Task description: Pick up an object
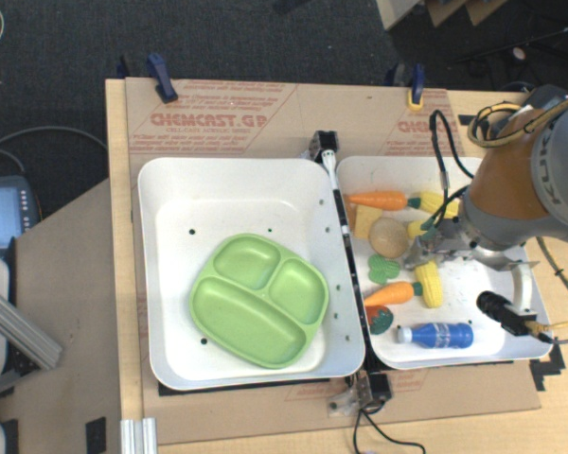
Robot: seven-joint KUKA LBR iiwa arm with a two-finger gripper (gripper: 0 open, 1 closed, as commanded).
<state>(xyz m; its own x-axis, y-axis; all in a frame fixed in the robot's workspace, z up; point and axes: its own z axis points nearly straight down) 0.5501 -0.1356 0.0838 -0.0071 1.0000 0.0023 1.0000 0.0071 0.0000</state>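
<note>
Camera view: the gripper [424,246] is lowered into the right bin [454,348], its opening impossible to tell. A corn cob [429,284] lies just beside it: light, stiff, best gripped across its middle.

Only readable bit is the red print on the brown board [213,116] near the top of the frame: looks like "CHEMCAST GP". There's smaller red print under it and more at upper right, too blurry to read.

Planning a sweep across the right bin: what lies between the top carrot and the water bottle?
In the camera view, between the top carrot and the water bottle lie a tan round item, a corn cob and a second carrot.
</note>
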